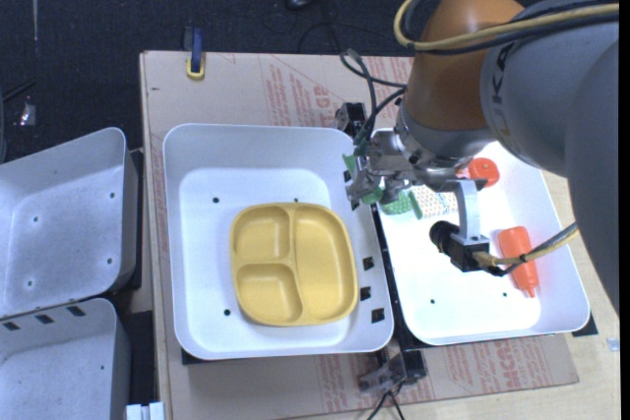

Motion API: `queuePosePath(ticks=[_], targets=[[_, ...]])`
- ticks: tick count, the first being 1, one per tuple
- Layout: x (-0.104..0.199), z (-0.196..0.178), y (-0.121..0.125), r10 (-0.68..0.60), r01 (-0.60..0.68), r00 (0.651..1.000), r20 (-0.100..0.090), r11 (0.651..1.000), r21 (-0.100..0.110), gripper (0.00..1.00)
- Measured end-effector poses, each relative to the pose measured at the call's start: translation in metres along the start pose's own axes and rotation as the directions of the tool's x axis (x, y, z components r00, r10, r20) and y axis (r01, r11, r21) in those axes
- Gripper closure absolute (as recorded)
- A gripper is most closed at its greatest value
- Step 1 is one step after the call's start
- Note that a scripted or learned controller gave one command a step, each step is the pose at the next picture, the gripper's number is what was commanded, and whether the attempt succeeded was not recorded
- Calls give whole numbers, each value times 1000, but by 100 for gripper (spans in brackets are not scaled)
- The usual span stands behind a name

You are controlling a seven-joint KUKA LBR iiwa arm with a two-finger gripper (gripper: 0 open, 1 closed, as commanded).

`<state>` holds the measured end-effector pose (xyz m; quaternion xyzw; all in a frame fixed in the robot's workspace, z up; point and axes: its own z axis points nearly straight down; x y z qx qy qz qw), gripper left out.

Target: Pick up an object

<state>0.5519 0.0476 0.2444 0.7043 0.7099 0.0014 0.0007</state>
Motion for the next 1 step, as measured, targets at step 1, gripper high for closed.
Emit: queuePosePath(ticks=[1], targets=[[43, 13, 19, 1, -1, 1000, 1, 1000, 2, 100]])
